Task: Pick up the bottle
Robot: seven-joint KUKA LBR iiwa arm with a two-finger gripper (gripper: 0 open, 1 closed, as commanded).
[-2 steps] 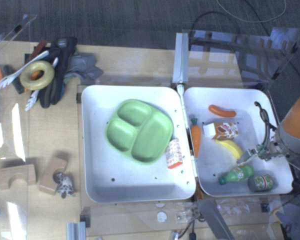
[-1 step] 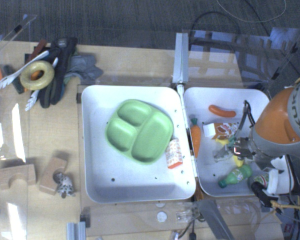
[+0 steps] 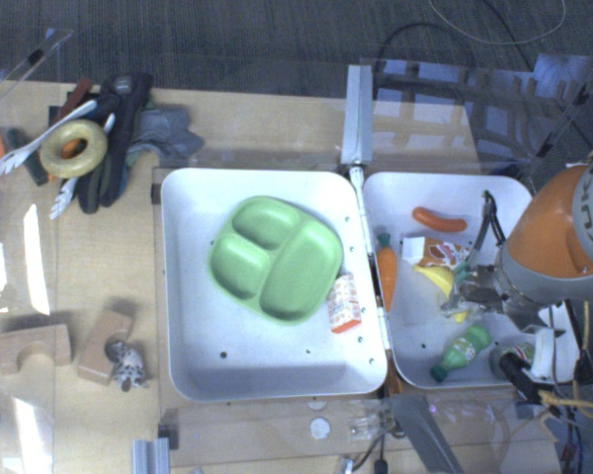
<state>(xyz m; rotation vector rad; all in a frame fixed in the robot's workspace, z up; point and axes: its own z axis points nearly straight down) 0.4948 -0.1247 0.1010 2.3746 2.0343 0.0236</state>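
A green bottle [image 3: 462,351] with a dark green cap lies on its side near the front of the right bin [image 3: 514,194], cap pointing front-left. My gripper [image 3: 468,296] hangs over the middle of that bin, just behind the bottle and beside a yellow banana [image 3: 434,278]. Nothing shows held in it. The arm's orange band [image 3: 563,235] rises at the right and hides the bin's right side.
The right bin also holds a sausage [image 3: 440,219], a carrot [image 3: 386,276] along its left wall and a printed packet [image 3: 445,255]. In the left bin [image 3: 188,265] lie a green divided plate [image 3: 277,258] and a small red-labelled container [image 3: 344,304]. Wooden blocks and clutter sit at the left.
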